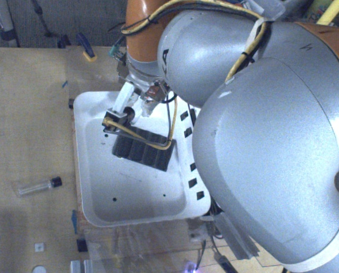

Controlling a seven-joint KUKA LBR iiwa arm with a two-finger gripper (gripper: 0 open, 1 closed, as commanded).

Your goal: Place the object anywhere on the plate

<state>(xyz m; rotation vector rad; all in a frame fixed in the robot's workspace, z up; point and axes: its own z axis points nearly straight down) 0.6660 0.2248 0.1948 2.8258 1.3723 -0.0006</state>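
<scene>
A white bin (95, 169) fills the middle of the camera view. A flat black ribbed slab (142, 148) lies tilted on the bin's floor, near its back half. My gripper (142, 102) hangs over the bin's back edge, just above and behind the slab, at the end of the orange-banded wrist (149, 16). The big grey arm covers the right side of the bin and whatever lies there. No plate can be made out.
A small clear tube with a black cap (38, 185) lies on the wooden bench left of the bin. A blue clamp (87, 50) sits at the back. Small bits lie by the bin's front left corner (78, 240).
</scene>
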